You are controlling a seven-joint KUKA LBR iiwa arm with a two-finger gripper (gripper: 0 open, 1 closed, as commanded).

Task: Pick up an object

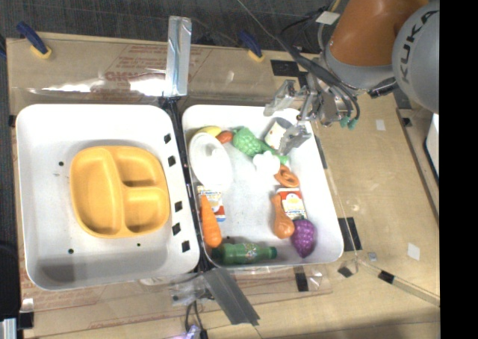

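Gripper over the far right corner of the toy-filled bin

The gripper (293, 127) hangs with fingers spread and nothing between them, just above a small white block (275, 134) at the right bin's (328, 210) far edge, beside the green broccoli (247, 140). The block looks like light, stiff plastic, perhaps slick; taking it across its flat sides seems safest.
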